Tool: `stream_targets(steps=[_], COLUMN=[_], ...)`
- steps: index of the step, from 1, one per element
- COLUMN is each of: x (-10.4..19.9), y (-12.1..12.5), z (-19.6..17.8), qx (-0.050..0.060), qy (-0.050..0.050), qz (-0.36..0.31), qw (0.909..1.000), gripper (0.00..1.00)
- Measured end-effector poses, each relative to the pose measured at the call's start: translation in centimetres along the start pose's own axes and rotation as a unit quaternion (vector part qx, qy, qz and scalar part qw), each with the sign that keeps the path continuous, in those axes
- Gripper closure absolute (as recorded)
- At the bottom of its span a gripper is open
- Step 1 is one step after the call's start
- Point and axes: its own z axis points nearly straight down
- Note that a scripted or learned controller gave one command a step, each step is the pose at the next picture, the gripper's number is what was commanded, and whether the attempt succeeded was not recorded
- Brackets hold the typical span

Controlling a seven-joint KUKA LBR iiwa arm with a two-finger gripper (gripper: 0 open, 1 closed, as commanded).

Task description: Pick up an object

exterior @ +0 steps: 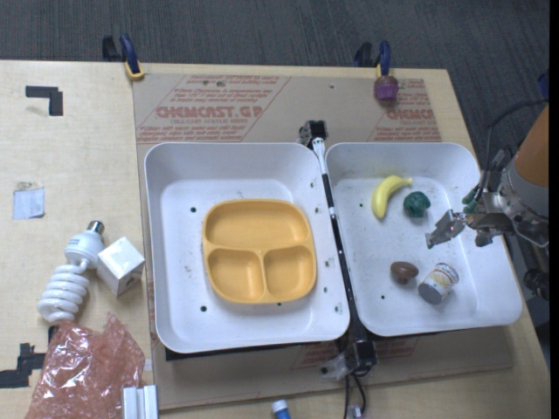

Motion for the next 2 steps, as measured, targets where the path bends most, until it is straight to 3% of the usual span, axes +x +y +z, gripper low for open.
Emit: stream_targets(steps=[1,2], x=[3.14,3.09], y=[-2.41,-2.29], z=[12.05,11.06], qx=[0.0,-0.001], qy=[0.001,0.0], qz=[0.001,0.002], qw=[1.0,1.0], gripper=[0.0,1.0])
